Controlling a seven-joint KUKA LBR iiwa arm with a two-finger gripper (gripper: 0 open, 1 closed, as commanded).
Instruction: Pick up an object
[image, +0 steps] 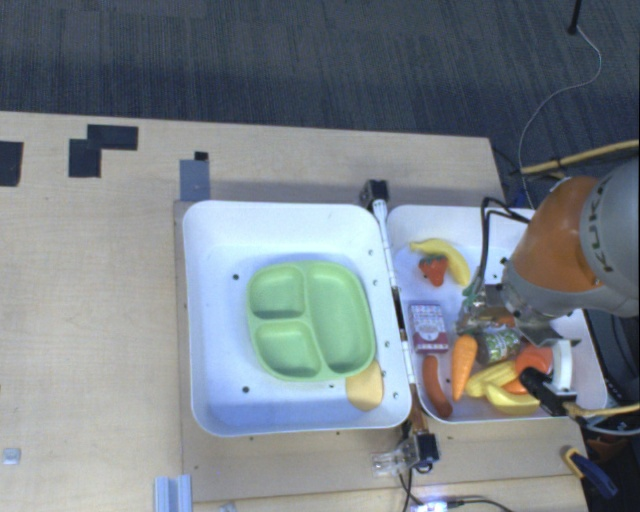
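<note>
The gripper (487, 328) hangs low in the right bin (510, 228), down among the toy food; its tips are lost in the clutter, so I cannot tell whether they are apart, together or on anything. Just beside it, on the side toward the left bin, stands an orange carrot (462, 364), with a small red-and-white box (428, 327) a little farther that way and a reddish sausage (435, 384) by the bin's near wall. A yellow banana (447, 257) and a red strawberry (433, 269) lie at the far end. Above the gripper rises the orange band (555, 245) of the arm. The left bin (215, 300) holds a green divided tray (310, 318) (three compartments), with a yellow piece (366, 388) touching its near corner.
</note>
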